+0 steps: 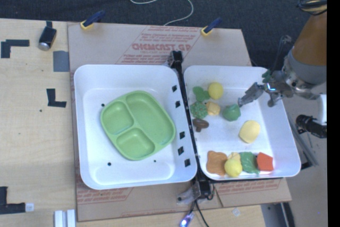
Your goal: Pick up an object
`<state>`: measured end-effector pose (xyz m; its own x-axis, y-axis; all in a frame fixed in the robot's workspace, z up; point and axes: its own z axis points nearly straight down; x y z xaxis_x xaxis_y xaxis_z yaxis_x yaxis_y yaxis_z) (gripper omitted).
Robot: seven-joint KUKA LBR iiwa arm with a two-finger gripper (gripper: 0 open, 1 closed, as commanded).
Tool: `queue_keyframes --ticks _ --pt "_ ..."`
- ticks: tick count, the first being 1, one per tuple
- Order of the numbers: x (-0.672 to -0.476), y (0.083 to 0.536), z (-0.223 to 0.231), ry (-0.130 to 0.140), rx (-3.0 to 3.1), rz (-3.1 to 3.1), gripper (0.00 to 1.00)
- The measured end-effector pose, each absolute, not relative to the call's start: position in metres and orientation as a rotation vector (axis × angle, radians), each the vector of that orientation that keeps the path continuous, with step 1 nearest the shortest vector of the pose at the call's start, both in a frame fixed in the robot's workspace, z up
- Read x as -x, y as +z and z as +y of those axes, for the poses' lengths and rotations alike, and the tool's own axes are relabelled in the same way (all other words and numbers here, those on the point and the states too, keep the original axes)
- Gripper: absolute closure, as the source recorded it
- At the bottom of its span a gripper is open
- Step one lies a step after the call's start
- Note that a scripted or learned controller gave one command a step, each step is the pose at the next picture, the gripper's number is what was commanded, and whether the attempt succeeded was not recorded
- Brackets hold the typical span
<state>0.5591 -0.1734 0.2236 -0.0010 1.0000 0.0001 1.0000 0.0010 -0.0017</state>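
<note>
gripper low over the right bin, nothing held

camera view. two white bins fill the middle of the frame. left bin (87, 114) holds a green sectioned tray (138, 124), lying flat, slightly turned, near the bin's centre. it looks like a drop-off spot, kept apart from the clutter, though that is a guess.

right bin (276, 135) carries the loose pieces. upper middle of it: a yellow ball (215, 90), a smaller pale yellow piece (213, 109) just below, leafy green bits (200, 102) against the divider, a brown piece (200, 124) under those. lower edge: an orange-brown piece (215, 162), a yellow one (233, 167), a green one (247, 162) and a red-orange block (265, 161), packed in a row, touching. a pale yellow lump (249, 131) sits alone, centre right.

the arm comes in from the right of the frame, orange band at the upper right. gripper (246, 97) angled down and left; whether the fingers are apart or together, cannot tell. nothing visibly between them.

likely target: the dark green round piece (231, 112), just beside the fingertip, toward lower left. small, rounded, smooth-looking, deep green. it stands a little apart from its neighbours, which probably makes it the easier grab.
</note>
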Motion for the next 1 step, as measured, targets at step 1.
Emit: queue_keyframes --ticks 1 --pt "-0.5086 0.371 -0.1527 -0.013 2.228 -2.233 0.0"
